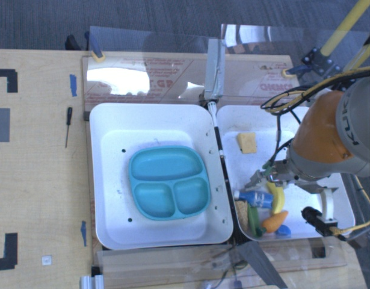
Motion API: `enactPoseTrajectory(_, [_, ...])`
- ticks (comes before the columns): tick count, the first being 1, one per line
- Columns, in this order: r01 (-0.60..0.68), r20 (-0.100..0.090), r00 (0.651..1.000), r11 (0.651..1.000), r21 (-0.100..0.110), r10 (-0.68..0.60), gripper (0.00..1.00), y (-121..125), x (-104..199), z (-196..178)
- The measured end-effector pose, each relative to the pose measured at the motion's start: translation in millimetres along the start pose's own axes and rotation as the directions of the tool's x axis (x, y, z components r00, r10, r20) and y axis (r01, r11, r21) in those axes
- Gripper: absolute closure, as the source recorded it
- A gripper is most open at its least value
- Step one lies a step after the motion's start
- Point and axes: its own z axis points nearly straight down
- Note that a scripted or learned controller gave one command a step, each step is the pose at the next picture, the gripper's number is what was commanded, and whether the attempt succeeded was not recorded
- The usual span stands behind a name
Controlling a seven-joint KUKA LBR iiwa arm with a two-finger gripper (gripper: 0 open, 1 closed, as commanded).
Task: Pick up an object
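Pincer (261,178) apparently open, just above blue obj (255,198).

The right bin (257,125) is partly covered by the arm (329,137), itself cut off at the right edge; gripper (263,176) finger state cannot be determined

Arm from the right — pincer (261,178) low, fingers spread.

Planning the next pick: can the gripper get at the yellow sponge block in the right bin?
Probably yes. The sponge block lies alone on bare bin floor, apart from the toy pile, and the gripper hangs just beside it.
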Motion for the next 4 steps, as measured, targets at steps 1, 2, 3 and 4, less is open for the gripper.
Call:
enactPoseTrajectory(1, [0.157,-0.003,0.988,0.988,0.0,-0.157,0.0,23,16,-100])
enactPoseTrajectory(2, [0.252,-0.002,0.968,0.968,0.002,-0.252,0.0,-4,-27,-1])
enactPoseTrajectory(3, [0.113,-0.004,0.994,0.994,0.001,-0.113,0.0,-14,-42,0])
enactPoseTrajectory(4, [0.11,-0.001,0.994,0.994,-0.004,-0.11,1.0,-13,-43,-11])
